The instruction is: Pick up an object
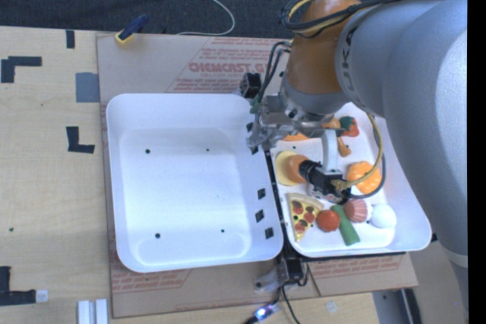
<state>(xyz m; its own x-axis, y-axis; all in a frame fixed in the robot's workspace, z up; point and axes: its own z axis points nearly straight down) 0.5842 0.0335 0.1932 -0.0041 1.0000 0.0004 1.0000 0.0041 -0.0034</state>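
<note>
My gripper (260, 134) hangs over the wall between the two bins, at the upper left corner of the right bin (406, 235). The wrist hides its fingertips. Below it in the right bin lie a yellow-orange piece (288, 168), a pizza slice (302, 215), a red tomato (328, 220), a green stick (348, 228), a reddish ridged piece (357, 209), a white ball (383, 218) and an orange fruit (366, 177). A carrot-like piece (348, 127) lies further back, partly behind the arm.
The left bin (121, 163) is a shallow white tray on a cardboard sheet (220, 64). A blue and yellow item (130, 28) lies at the cardboard's far left corner. The big grey arm covers the right side of the view.
</note>
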